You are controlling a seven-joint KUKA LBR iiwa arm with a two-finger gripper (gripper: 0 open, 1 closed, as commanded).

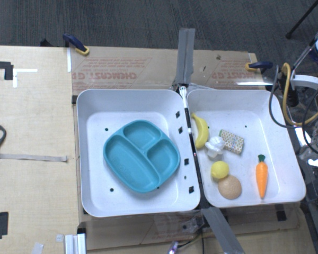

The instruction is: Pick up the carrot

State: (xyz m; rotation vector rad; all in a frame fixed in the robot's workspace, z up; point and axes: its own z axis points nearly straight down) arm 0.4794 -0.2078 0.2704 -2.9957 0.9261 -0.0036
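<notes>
You had the carrot (261,177) lying in the right bin (286,142), at the lower right of the frame.

The left bin (85,142) held a big blue plate (141,155) with three parts, near the middle of the frame. In the right bin, a yellow banana (201,130) lay by the left wall. The carrot lay alone near the right wall, green top pointing up the frame. A brown ball (229,187) sat left of it, touching a lemon (219,170) just above. A speckled block (231,141) and a small white lump (215,145) sat beside the banana. You could not tell how the gripper stood.
</notes>
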